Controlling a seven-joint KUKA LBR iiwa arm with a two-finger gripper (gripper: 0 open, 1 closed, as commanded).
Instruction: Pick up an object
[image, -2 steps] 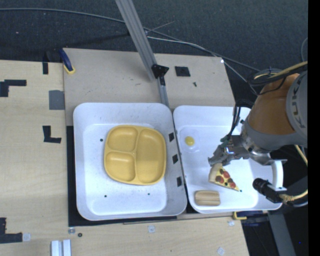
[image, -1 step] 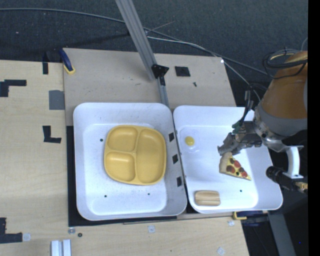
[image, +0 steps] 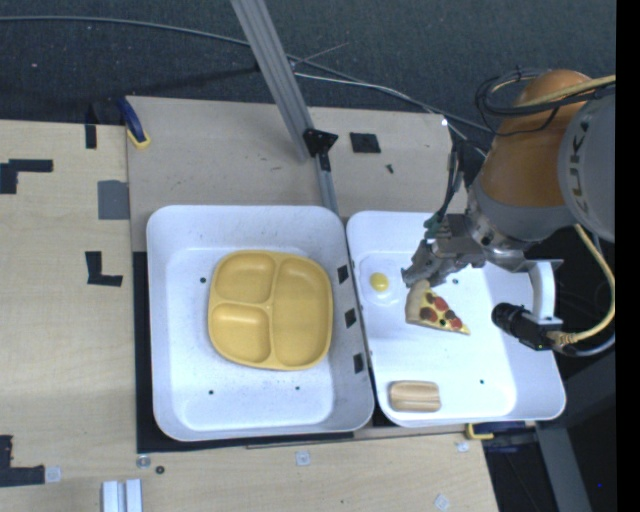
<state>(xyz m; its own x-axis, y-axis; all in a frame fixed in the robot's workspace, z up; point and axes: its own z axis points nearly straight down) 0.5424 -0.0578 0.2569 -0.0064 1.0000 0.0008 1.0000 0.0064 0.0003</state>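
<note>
**Pizza grab looks shaky**

Gripper (image: 424, 280) sits at the top edge of the pizza slice (image: 435, 310) in the right bin (image: 520, 395); can't tell the finger state. An edge-only pinch may slip, nudging the slice toward the egg (image: 379, 282).

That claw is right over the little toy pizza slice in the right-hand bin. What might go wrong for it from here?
The gripper sits at the crust end of the flat toy pizza slice. A thin, flat thing may slip out or just get pushed along the right white bin.

The small yellow-and-white toy egg lies close by on the left, so the gripper might knock it.

The tan bread roll lies well apart and looks safe.
</note>
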